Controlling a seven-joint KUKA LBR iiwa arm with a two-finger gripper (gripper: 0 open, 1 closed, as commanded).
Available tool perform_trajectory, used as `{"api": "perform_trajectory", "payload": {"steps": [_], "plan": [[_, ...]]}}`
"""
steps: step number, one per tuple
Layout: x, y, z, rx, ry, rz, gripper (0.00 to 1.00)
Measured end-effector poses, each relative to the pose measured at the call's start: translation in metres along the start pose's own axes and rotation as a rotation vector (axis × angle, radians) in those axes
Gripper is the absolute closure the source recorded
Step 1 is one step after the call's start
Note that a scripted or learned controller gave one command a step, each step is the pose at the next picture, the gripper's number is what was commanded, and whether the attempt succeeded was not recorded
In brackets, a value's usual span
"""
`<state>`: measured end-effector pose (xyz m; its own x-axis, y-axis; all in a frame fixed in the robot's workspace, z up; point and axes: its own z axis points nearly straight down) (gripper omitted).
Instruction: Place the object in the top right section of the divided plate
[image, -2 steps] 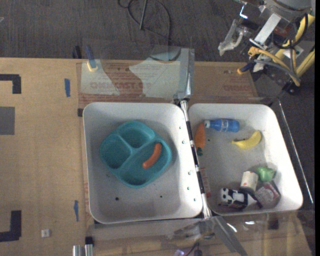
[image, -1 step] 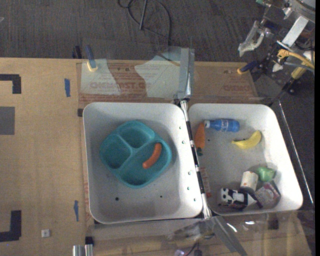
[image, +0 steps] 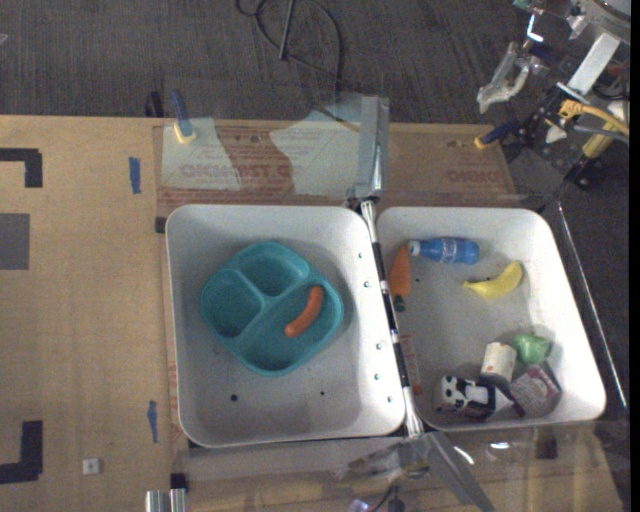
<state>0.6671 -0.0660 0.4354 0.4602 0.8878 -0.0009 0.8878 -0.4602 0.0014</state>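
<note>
Hot dog is seen lying in teal divided plate, left bin; gripper at 2 o'clock, well apart, opening not discernible.

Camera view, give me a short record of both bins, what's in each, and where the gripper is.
left bin: teal divided plate, orange sausage lying in its right-hand section
right bin: blue bottle, carrot, banana, green item, white cup, black-and-white cow toy, small packet
gripper: above the bench, beyond the right bin's far corner, nothing seen in it
</note>
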Motion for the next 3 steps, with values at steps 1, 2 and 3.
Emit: {"api": "perform_trajectory", "payload": {"steps": [1, 2, 3], "plan": [[-0.027, 0.014, 0.000, -0.001, 0.000, -0.058, 0.00], [-0.058, 0.030, 0.000, -0.003, 0.000, -0.124, 0.00], [-0.120, 0.062, 0.000, -0.003, 0.000, -0.013, 0.00]]}}
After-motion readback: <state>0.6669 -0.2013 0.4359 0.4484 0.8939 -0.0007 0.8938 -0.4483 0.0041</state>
